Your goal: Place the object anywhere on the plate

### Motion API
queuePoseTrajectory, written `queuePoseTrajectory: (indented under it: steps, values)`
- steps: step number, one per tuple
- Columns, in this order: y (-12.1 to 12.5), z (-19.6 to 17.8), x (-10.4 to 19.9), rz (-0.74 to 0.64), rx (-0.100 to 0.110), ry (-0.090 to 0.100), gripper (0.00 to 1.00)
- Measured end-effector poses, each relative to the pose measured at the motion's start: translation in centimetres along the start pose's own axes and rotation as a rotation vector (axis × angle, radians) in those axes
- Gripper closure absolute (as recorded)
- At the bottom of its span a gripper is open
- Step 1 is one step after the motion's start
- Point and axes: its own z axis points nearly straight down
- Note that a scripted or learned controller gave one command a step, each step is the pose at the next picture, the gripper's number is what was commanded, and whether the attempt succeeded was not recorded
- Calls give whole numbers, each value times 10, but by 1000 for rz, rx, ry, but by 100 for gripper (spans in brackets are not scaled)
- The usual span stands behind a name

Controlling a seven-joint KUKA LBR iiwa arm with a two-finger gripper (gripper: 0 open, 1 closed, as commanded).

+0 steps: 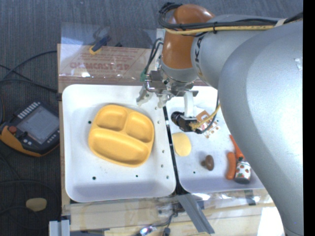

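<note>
Hovering gripper (151, 98): low over the far right corner of the left bin, close to the seam between the two bins.
Fingers (142, 98): spread wide, pointing down, nothing between them.
Arm (256, 82): grey with an orange band above the wrist, reaching in from the right and covering the right bin's far right part.
Left bin (74, 181): white, shallow, holding the plate.
Plate (120, 134): yellow, rounded, with two small compartments on the far side and one long one on the near side; lying about mid-bin, slightly askew.
Right bin (197, 180): white, just beside the left bin, holding the loose things.
Pale yellow disc (182, 144): flat, by the right bin's left wall, nearest of the loose things to the plate.
Brown lump (208, 162): small, dark, near the disc on its right, not touching it.
Orange carrot-like piece (231, 163): long, right of the brown lump, its near end against a small white speckled thing (242, 171).
Task's thing: cannot tell which of these; all lying in the right bin, apart from the fingers.
Worktop (98, 65): beyond the bins, brownish board with red lettering under a clear sheet, bearing a small blue and yellow thing (98, 44).
Floor (29, 23): grey carpet, with a handheld control pendant (29, 128) at the left.
</note>
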Motion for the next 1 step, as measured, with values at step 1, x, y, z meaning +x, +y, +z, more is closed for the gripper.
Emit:
queuePoseTrajectory:
  steps: [1]
  values:
    - [-75, -8, 48, -1, 0, -1, 100]
